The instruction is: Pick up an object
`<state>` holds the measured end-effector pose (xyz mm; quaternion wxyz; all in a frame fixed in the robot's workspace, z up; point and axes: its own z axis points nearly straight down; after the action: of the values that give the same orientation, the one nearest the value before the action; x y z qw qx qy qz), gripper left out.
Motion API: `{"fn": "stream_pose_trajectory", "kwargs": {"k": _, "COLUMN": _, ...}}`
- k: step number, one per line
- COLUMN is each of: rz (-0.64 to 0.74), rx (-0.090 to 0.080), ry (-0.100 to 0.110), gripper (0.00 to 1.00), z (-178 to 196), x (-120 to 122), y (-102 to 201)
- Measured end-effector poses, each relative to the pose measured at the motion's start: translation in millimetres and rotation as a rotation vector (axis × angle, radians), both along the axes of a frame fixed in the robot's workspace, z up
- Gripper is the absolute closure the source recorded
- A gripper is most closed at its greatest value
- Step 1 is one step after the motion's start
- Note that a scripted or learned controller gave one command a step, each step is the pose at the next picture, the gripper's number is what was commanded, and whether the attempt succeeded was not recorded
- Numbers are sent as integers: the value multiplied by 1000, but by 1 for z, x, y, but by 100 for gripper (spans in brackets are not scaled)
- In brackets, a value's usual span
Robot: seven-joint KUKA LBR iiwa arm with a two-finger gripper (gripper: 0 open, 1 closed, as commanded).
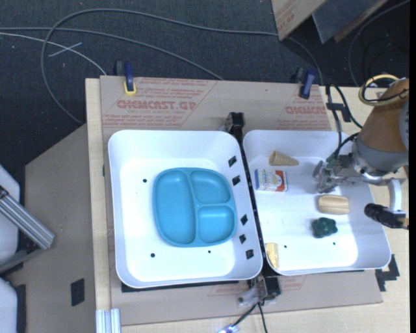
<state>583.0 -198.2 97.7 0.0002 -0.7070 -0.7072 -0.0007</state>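
Worktop: light brown board with red letters, in the middle of the frame.
Blue clamps: one at the board's upper left edge, one at its upper right edge.
Floor: dark carpet, upper left.
Thin cables: they loop over the carpet, upper left.
Cardboard box: at the top, right of the middle.
Metal bar: grey, at the left edge.

A: Arm noted at right edge. Broad orange band, grey collar beneath it.

B: Pincer?

A: Small, bare grey metal, cluttered with fittings. Dark cables trailed beside the wrist. A black knob jutted out lower down.
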Motion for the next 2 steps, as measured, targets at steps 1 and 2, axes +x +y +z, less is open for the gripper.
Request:
{"fn": "stream_pose_trajectory", "kwargs": {"k": 1, "rz": 1, "rx": -4, "ry": -7, "gripper": 100, "z": 65, "x": 4, "y": 0}}
{"fn": "stream_pose_trajectory", "kwargs": {"k": 2, "rz": 2, "rx": -4, "ry": -7, "gripper": 100, "z": 114, "x": 14, "y": 2}}
